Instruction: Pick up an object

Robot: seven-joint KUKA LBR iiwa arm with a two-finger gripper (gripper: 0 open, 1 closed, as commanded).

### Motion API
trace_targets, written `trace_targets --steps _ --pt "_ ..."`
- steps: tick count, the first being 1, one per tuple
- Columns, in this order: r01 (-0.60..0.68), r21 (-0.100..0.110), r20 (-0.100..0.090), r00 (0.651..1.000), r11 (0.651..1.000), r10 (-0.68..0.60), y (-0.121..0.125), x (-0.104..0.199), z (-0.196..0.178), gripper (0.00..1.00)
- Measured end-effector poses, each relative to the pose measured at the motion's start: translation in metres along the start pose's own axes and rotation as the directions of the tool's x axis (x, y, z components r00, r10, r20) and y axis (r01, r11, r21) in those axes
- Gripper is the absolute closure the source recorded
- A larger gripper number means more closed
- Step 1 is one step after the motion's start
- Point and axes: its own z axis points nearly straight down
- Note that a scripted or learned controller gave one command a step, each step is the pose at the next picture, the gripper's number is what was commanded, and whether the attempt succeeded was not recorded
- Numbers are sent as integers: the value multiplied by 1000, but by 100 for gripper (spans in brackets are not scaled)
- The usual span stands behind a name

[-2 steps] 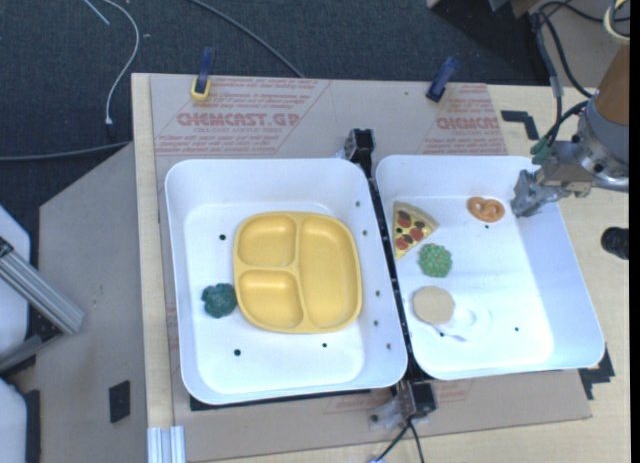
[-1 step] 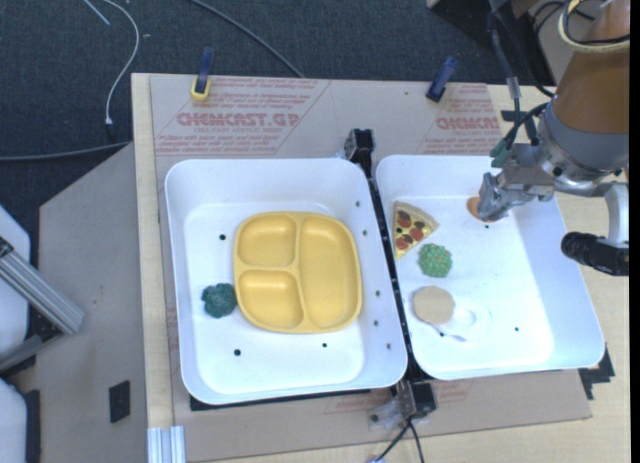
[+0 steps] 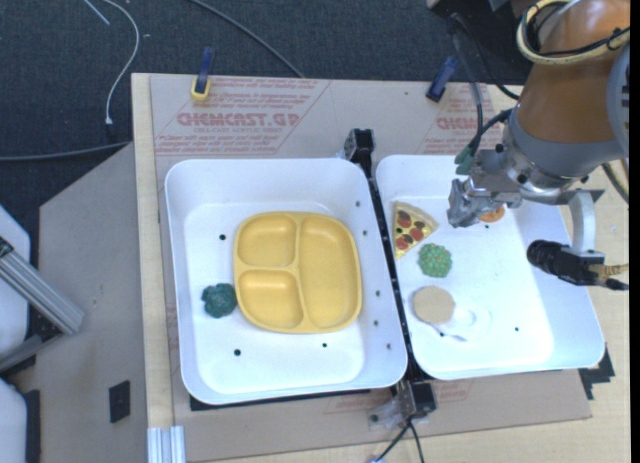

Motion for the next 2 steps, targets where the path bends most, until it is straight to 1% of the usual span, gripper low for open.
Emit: trace_targets --steps 1,2 --pt "2 1 -1 1000 1000 -2 -7 55 1 100" --pt "2 3 -1 1000 1000 -2 -17 108 28 100"
